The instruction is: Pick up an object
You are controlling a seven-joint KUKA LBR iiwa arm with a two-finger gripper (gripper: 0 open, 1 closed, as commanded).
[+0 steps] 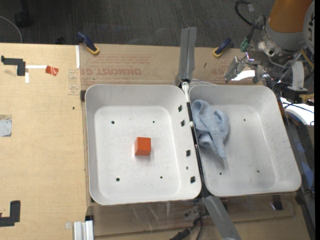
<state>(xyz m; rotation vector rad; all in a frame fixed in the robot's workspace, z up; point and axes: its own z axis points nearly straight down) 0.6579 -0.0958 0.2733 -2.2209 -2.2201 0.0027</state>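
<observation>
A: Starting at the left, what sits in the left bin?

B: One orange block, a little left of the bin's middle and slightly toward the near side, well apart from every wall.

A: And across the divider?

B: A crumpled blue cloth in the right bin, bunched against its left wall, just beside the divider between the two bins.

A: Where is the arm?

B: At the far right. The gripper hangs above the far edge of the right bin, over the cardboard rim, not touching either object. Its fingers look spread apart, with nothing between them.

A: So which step is this?

B: I judge it the approach; no pick has been made. The cloth is the nearer target. The next move would call for carrying the gripper nearer and to the left until it stands over the cloth, then descending onto the bunched folds before closing. The block would need a longer reach across the divider.
</observation>
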